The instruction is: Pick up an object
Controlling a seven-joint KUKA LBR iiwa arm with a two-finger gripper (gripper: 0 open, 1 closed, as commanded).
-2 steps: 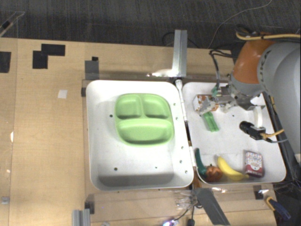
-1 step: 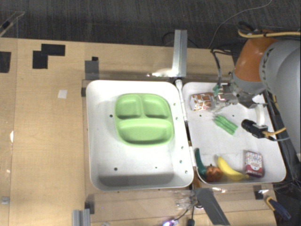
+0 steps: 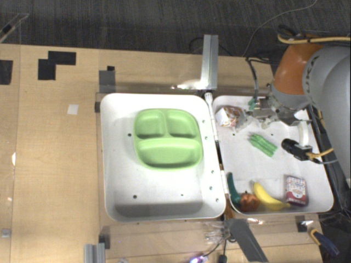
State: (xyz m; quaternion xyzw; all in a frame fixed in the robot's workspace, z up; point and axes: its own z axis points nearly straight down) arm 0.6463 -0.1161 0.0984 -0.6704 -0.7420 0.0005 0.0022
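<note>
My gripper (image 3: 256, 114) hangs over the far part of the right bin (image 3: 323, 185), below the arm's orange band. Just left of it lies a crumpled clear packet (image 3: 229, 115) with dark contents, close to the gripper but apart from it. A green ridged piece (image 3: 262, 145) lies just in front of the gripper on the bin floor. Along the near wall sit a yellow banana (image 3: 270, 197), a small red fruit (image 3: 248, 202), a dark green curved thing (image 3: 232, 186) and a small red and purple box (image 3: 296, 189).
The left bin (image 3: 115, 190) holds a light green divided plate (image 3: 167, 137) lying flat in its far half. A metal post (image 3: 210, 59) stands behind the gap between the bins. The wooden bench (image 3: 49, 163) stretches to the left.
</note>
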